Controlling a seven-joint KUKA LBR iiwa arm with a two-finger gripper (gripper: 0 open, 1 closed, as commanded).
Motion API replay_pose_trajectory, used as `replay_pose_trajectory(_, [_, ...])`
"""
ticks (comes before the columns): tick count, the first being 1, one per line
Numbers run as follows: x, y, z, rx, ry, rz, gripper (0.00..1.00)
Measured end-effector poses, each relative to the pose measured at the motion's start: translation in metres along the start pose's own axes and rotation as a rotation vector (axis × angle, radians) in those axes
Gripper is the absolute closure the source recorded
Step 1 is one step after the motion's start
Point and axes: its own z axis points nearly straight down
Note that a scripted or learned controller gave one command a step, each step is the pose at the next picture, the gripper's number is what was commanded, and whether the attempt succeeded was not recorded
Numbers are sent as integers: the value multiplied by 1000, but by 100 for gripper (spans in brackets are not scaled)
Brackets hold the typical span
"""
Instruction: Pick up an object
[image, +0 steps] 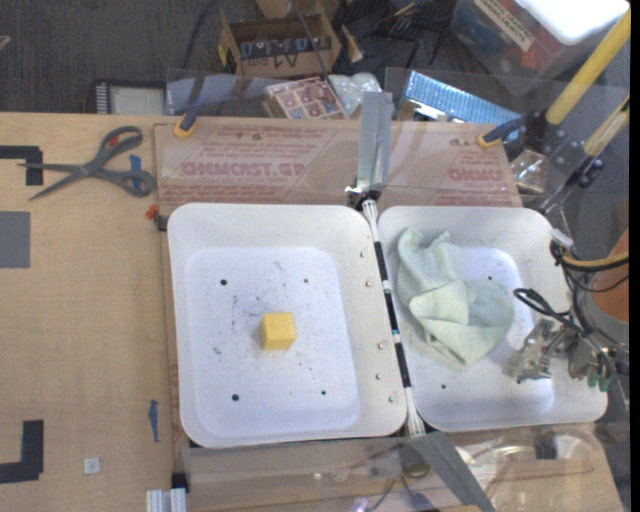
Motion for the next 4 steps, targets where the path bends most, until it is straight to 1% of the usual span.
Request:
replay_pose_trajectory(1, [-1,-2,0,-2,-5,-453,100])
replay_pose_trajectory(2, [-37,16,-48,-4,4,-617,100])
replay_pose_trajectory(3, [-13,3,1,-4,3,-812,100])
replay_pose_trajectory(4, [-16,5,1,-5,-4,-1272,100])
